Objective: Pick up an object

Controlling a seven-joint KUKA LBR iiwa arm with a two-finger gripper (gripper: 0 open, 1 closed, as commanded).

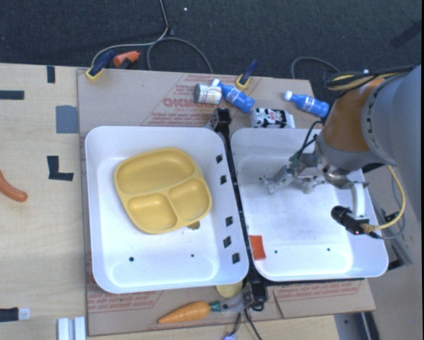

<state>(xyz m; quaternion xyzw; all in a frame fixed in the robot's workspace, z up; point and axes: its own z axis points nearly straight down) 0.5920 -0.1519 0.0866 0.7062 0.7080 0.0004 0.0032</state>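
My gripper (277, 183) hangs low in the right bin (304, 257), right of centre; whether it's spread, I cannot tell. The yellow plate (162, 188) fills the left bin (106, 261), probably my likeliest target.

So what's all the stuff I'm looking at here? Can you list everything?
Bins: 2, white, side by side on the bench, left bin, right bin.
Divided plate: 1, yellow, in the left bin.
Small tag: 1, orange, at the right bin's left edge.
Toy sausage: 1, orange-red, on the bench far left.
Toy carrot: 1, orange, below the left bin.
Bottles: 2, blue, behind the bins.
Clamp: 1, yellow-orange, back left.
Arm: 1, grey with orange band, from the right.
Gripper: 1, over the right bin.
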